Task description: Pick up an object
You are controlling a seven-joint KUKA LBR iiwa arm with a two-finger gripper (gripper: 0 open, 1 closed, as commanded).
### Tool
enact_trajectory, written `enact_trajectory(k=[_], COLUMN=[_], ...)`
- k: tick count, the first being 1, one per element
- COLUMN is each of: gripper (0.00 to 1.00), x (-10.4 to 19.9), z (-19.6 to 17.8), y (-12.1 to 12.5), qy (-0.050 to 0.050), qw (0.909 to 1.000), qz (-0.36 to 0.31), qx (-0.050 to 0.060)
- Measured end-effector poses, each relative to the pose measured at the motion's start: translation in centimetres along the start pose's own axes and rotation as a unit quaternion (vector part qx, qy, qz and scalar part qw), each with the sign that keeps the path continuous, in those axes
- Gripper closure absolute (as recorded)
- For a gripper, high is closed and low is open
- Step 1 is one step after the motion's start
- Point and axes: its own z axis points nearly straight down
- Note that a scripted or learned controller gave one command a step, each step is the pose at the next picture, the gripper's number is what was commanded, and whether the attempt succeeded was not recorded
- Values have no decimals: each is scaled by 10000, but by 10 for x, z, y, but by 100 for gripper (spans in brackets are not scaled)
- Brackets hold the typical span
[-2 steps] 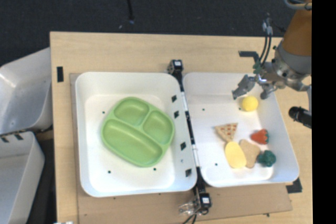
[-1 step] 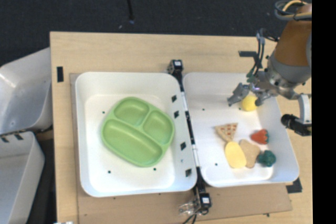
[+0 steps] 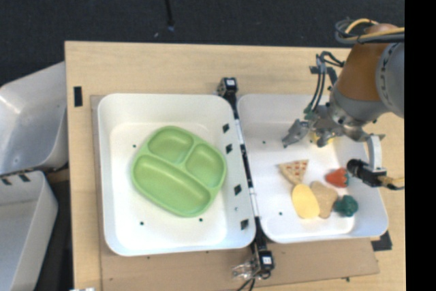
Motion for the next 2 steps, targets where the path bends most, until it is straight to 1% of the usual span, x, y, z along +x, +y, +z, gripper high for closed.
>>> enact_trajectory(k=[1,2], gripper=[0,100], x=[-1,-2], z=[43,29], y=[0,1], qy=[-2,-5], qw=[10000,10000], qz=[34,47], qx=[-2,-36])
